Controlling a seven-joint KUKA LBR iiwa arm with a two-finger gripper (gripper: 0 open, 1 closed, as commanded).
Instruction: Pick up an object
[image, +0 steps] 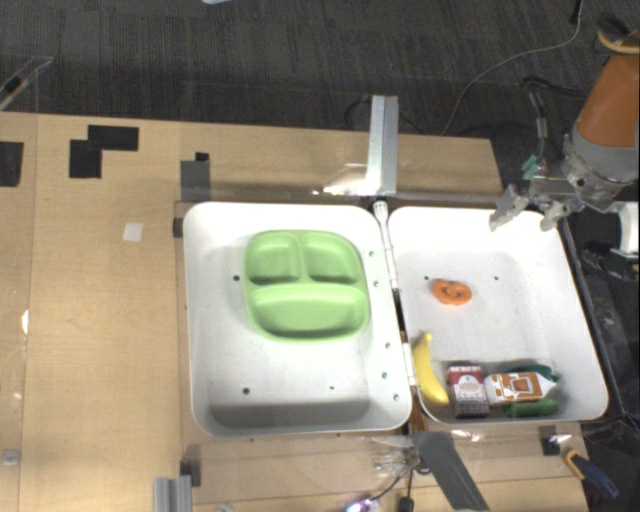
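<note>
bench (90, 330): light wood, carries both bins; black marks at far-left corner area.
left bin (215, 400): shallow, white, sits left of the metal divider rail.
right bin (570, 330): shallow, white, touching the left bin along the centre seam.
arm (612, 110): comes in from upper right; orange band visible above grey wrist, over the right bin's far-right corner.
green tray (305, 283): three-compartment plate, lies flat in the middle of the left bin, two small sections far side, one wide section near side.
metal post (384, 145): upright bracket at the far end of the seam between bins.
tool (525, 207): hangs at the far edge of the right bin, near its right corner; two fingers (503, 212) spread apart, nothing between them, released.
banana (428, 370): yellow, lies along the right bin's left wall, near end, just beside the packets.
packets (500, 390): row of small boxes/cartons against the near wall of the right bin, red-brown one left, orange-white one right; touching each other.
green item (532, 407): dark green, long, tucked at the near edge beside the packets; type unclear.
orange object (451, 291): small, round-ish, flat on the right bin floor near centre, apart from everything else, well clear of the tool.
</note>
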